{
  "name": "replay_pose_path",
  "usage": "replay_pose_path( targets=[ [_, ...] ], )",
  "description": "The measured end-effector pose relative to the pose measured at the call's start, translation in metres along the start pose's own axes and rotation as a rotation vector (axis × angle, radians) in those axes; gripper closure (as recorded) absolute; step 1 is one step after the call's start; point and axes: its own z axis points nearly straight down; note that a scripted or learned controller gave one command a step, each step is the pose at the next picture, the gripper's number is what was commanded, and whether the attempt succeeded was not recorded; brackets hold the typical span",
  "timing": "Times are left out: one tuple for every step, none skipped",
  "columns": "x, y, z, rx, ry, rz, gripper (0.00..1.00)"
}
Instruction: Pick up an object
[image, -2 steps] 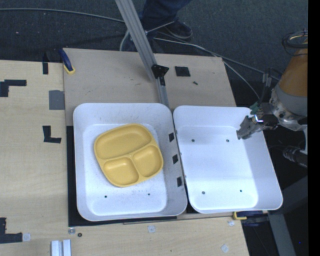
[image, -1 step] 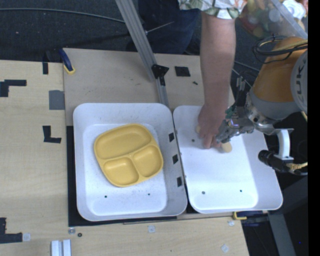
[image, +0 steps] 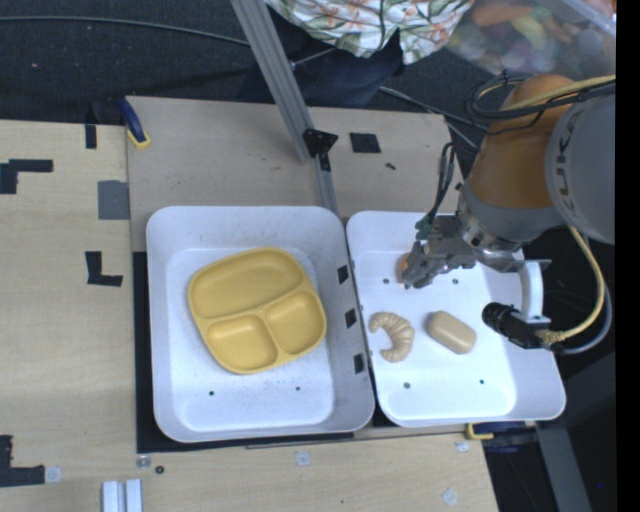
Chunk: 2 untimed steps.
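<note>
Looking down at a slant in the camera view, two shallow white bins are seen side by side on the table. The left bin is occupied by a yellow divided plate with three compartments, laid flat near the middle, its large compartment turned toward the far side.

The right bin is where the pickable things are gathered. A croissant-shaped toy is laid near the bin's left side, and a pale bread-roll-shaped piece is set just beside it, apart from it. A small brownish object is partly hidden at the far side of this bin, right under the claw; what it is cannot be made out.

The grey arm is reached in from the right, its orange band seen above the wrist, and the claw is lowered close over the brownish object, which is judged to be the target of the grasp. Whether the claw is spread or closed cannot be told, because the dark tips are merged with the body above them, and no object is seen held. A black cable fitting is hung beside the wrist, above the bin's right side.
</note>
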Motion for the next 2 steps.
replay_pose_path(
  targets=[
    [0.062, 0.005, 0.008, 0.001, 0.000, -0.001, 1.00],
    [0.109, -0.006, 0.010, 0.002, -0.001, 0.000, 1.00]
  ],
)
